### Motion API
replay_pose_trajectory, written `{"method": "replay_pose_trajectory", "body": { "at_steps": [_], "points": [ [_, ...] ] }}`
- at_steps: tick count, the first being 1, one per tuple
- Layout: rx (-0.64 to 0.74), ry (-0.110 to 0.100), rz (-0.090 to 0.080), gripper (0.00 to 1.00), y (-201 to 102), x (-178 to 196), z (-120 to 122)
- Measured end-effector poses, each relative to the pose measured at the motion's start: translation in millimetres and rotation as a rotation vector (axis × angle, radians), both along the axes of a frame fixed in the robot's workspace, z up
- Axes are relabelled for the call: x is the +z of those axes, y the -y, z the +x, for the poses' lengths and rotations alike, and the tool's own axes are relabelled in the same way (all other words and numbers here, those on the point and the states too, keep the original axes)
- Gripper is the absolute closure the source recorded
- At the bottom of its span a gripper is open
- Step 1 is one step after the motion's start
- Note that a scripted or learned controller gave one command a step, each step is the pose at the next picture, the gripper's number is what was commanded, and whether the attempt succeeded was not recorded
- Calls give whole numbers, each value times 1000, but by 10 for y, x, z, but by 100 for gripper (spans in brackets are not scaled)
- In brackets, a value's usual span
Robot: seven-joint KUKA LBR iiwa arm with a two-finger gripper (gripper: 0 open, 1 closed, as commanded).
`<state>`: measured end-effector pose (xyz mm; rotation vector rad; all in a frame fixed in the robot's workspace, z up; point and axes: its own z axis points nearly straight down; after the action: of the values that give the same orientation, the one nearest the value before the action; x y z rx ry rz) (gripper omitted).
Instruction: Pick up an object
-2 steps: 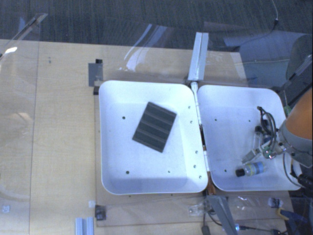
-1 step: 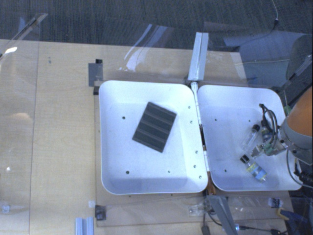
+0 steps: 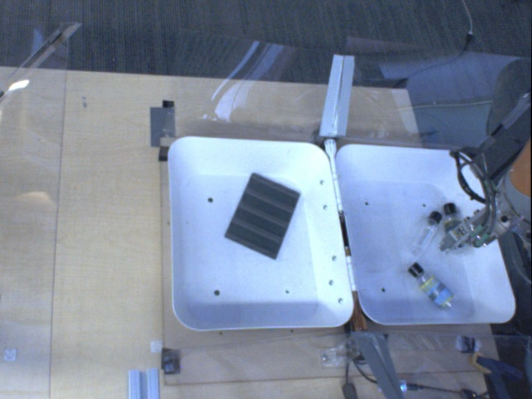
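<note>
The table (image 3: pixel 91 223) is light wood and it carries two white bins side by side. The left bin (image 3: pixel 195 298) has one thing in it, a dark grey block (image 3: pixel 263 215) with ridges running along its top. The block lies flat and turned at a slant, close to the middle of the left bin, a little toward the far wall. It touches none of the walls.

The right bin (image 3: pixel 374 181) sits just beside the left bin, with their walls meeting. A small clear bottle with a black cap (image 3: pixel 429 228) lies on its side in the right half of the right bin. Another small bottle with a black cap and a yellow and blue label (image 3: pixel 431 286) lies nearer the front wall of the right bin, apart from the first one.

The grey arm (image 3: pixel 507 131) comes in over the right wall of the right bin, with black cables looping off it. The hand (image 3: pixel 467 234) is low in the right bin, just beside the clear bottle. It is a small blur of metal parts, so I cannot tell how it is set or if it has anything in it.
</note>
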<state>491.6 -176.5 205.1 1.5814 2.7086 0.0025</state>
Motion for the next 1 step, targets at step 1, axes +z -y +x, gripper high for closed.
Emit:
{"method": "replay_pose_trajectory", "body": {
  "at_steps": [1],
  "points": [
    [85,-3,1,100,-405,-281,407]
  ]
}}
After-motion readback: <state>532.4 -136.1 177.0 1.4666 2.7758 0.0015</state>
